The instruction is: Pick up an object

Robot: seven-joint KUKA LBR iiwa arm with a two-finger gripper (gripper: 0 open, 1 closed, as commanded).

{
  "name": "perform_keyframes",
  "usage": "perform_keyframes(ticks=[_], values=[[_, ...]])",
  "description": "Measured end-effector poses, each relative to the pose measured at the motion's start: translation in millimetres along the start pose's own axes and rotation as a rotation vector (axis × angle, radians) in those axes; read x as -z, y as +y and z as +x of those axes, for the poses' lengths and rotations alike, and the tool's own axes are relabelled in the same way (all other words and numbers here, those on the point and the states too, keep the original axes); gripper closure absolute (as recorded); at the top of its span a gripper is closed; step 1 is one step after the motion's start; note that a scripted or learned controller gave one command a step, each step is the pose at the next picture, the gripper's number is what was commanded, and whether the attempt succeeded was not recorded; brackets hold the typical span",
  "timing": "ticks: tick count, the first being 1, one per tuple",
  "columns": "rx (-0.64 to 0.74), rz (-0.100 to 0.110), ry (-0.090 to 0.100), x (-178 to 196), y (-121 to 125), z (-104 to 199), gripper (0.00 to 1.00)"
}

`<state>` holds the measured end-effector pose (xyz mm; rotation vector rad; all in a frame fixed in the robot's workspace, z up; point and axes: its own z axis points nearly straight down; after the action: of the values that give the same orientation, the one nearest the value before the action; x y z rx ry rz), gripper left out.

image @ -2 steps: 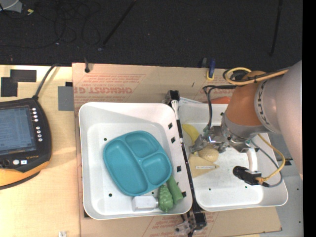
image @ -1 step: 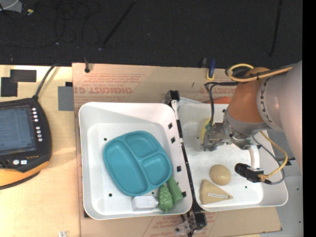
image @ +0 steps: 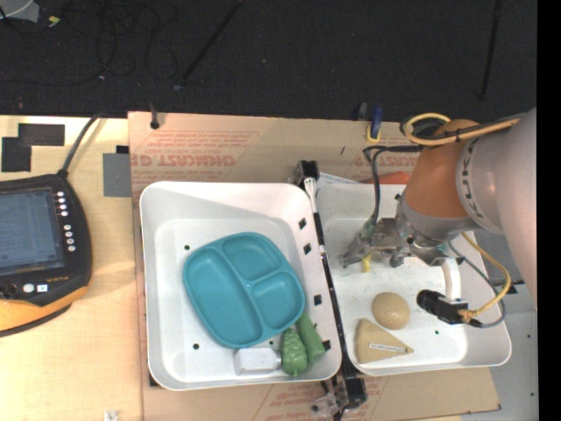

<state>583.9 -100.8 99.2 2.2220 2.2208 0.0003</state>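
1. Your gripper (image: 372, 251) sits low in the right bin (image: 491, 351), in its upper-left part, under the grey arm (image: 504, 178) with its orange band (image: 438, 182). You cannot tell how its metal fingers stand; they look spread over the bin floor, but the view is too blurred to judge, and you see nothing between them.
2. Just below and right of the gripper lies a round tan ball-like object (image: 391, 310), apart from it.
3. Below that ball, nearly touching it, lies a pale tan wedge (image: 379, 342) with a white label on its face; its print is too small to read.
4. Right of the ball, a black connector with a yellow cable (image: 443, 306) hangs off the arm.
5. Left of the gripper, across the divider, stands the left bin (image: 162, 226). It holds a teal three-compartment plate (image: 245, 286).
6. Down-left of the gripper, at that plate's lower right edge, lies a green toy vegetable (image: 298, 345), with a small white block (image: 256, 360) just beside it.
7. Both bins rest on a brown cardboard sheet (image: 210, 147); its red printing reads upside down and you cannot make out the words reliably.
8. Far left of the gripper, a control pendant with a screen (image: 35, 244) lies on the bench.
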Motion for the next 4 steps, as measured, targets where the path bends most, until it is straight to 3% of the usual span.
perform_keyframes(ticks=[1, 2, 3, 4], values=[[-0.003, 0.009, 0.002, -12.6, -83.7, -7.6, 0.0], [-0.006, 0.004, 0.0, -1.4, -80.1, -8.9, 1.0], [-0.007, 0.005, 0.001, -1.9, -80.3, -8.9, 0.0], [-0.001, 0.004, 0.001, -11.9, -109.3, -32.2, 0.0]])
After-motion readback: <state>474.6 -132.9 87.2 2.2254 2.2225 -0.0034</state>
